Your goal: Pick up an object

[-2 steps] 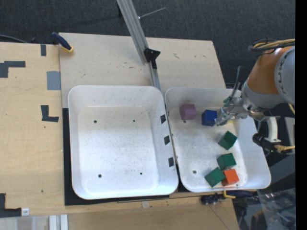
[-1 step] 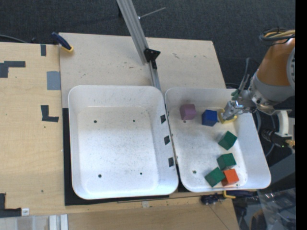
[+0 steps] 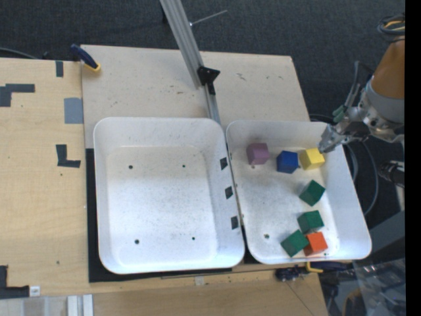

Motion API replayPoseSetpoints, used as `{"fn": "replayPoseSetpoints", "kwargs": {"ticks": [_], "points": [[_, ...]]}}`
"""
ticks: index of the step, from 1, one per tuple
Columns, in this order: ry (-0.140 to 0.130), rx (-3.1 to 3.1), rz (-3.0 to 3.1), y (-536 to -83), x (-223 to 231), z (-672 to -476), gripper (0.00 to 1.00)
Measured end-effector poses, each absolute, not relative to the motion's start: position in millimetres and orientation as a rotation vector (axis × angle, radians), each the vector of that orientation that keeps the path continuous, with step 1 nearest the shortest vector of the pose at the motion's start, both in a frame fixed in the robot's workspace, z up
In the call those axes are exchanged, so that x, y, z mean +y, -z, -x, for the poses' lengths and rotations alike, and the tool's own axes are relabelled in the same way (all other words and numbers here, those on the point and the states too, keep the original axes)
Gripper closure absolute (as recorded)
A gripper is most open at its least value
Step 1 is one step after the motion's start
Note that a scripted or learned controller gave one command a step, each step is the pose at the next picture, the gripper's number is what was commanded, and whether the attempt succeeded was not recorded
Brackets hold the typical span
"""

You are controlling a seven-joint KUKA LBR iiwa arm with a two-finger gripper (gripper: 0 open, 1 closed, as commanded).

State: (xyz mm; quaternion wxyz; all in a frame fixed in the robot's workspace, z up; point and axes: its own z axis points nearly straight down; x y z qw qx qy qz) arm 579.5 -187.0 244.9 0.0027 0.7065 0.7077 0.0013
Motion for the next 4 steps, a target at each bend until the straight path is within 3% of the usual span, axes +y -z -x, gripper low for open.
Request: {"fn": "replayPoseSetpoints", "kwargs": {"ticks": [1, 4], "points": [[0.0, 2.223, -2.219, -252, -186, -580.0, 1.0], [0.002, 2.232, -2.216, -236, -26, -552.8, 1.0]]}}
